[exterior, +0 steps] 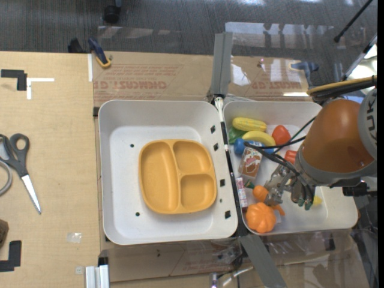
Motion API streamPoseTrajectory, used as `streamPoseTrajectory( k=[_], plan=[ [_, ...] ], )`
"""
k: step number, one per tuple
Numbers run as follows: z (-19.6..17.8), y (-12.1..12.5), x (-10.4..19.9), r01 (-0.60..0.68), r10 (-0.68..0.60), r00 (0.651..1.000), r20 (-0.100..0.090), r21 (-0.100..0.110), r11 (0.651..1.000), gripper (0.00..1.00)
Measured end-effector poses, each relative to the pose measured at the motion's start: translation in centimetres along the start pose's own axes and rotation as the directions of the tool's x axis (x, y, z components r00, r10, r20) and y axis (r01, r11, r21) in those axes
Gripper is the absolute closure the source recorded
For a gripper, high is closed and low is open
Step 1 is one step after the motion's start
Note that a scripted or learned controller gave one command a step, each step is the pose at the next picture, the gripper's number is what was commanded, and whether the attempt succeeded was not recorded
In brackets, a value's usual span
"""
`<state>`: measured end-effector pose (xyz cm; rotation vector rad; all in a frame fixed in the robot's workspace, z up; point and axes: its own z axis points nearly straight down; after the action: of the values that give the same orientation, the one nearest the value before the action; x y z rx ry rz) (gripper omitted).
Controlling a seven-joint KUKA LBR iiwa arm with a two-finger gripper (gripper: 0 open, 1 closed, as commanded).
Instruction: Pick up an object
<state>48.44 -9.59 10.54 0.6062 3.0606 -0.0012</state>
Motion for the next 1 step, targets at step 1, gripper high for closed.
streamPoseTrajectory(
  k=[1],
  plan=[
    [-0.3, 0.04, -0.33, -0.001, 0.001, 1.0, 0.011, -0.002, 1.0, 0.0]
  ],
)
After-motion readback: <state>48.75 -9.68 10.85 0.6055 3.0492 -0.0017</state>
